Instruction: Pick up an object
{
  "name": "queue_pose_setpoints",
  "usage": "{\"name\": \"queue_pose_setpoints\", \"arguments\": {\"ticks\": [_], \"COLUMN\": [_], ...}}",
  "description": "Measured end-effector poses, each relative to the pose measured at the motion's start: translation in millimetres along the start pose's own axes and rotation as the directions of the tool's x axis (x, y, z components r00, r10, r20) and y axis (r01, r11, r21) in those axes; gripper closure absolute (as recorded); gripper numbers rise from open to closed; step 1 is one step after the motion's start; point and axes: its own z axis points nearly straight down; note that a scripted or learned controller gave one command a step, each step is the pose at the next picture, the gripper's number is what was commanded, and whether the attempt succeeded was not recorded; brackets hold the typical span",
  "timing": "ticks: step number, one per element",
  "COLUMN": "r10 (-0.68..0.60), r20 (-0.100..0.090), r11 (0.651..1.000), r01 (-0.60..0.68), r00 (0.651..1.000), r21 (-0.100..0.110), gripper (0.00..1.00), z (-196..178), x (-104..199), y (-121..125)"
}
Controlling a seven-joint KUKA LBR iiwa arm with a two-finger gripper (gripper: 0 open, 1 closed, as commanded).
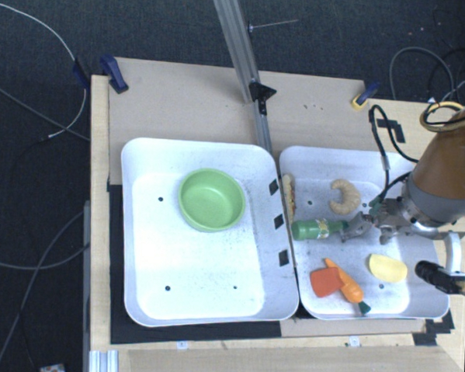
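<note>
The green bottle (320, 229) lies on its side at about 9 o'clock in the right bin (311, 166), long axis running 9-to-3 with a slight upward tilt, its narrow end pointing toward 3 o'clock and sitting at the gripper (361, 225), though I cannot tell whether that end lies between them or whether the fingers are spread or pressed together. In the same bin, a tan curved piece (345, 196) lies at 12 o'clock, a yellow lump (387, 268) at 4, and an orange carrot toy (346, 284) beside a red piece (325, 282) at 6. The green bowl (211, 199) sits in the left bin (136, 238) toward 12 o'clock.
</note>
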Motion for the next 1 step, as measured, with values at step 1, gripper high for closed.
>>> {"name": "queue_pose_setpoints", "arguments": {"ticks": [1], "r10": [-0.001], "r20": [0.001], "r11": [1.0], "r01": [0.001], "r00": [1.0], "r21": [-0.012], "gripper": [1.0], "z": [-17.8], "x": [0.7], "y": [2.7]}}
